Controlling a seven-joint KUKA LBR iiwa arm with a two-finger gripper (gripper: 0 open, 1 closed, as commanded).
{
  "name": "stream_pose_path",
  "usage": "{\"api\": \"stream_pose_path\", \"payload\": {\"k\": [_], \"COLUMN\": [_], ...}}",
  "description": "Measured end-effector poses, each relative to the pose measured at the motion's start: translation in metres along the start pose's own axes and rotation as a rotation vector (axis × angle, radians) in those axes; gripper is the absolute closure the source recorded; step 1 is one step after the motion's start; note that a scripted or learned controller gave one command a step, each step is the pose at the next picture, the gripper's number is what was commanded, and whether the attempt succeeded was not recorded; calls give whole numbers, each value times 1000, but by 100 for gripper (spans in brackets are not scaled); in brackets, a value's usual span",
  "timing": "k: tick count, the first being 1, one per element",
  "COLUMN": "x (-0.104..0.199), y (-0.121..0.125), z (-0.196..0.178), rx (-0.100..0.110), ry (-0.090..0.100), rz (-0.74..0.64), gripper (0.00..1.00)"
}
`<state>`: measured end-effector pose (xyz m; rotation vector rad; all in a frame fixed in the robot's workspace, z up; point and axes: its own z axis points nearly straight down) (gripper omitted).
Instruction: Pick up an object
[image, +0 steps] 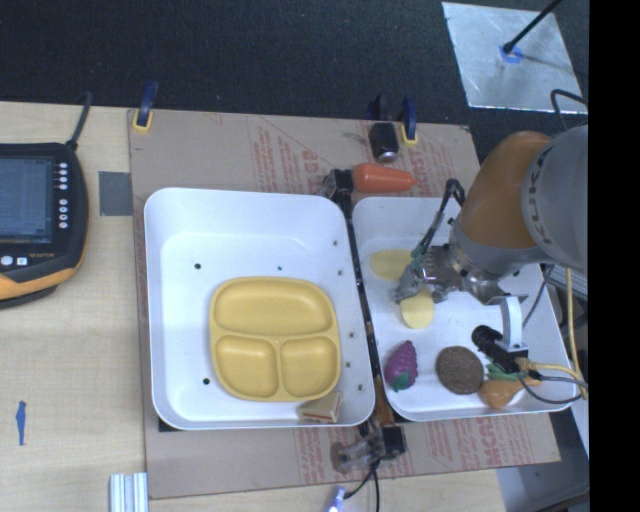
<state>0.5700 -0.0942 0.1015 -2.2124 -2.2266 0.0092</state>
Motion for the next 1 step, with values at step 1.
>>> {"api": "stream_pose_path", "payload": {"k": [1], "x": [52], "y": [-1], "z": [-91], "rx": [-5], "ry": [3], "rz": [2], "gripper": [100]}}
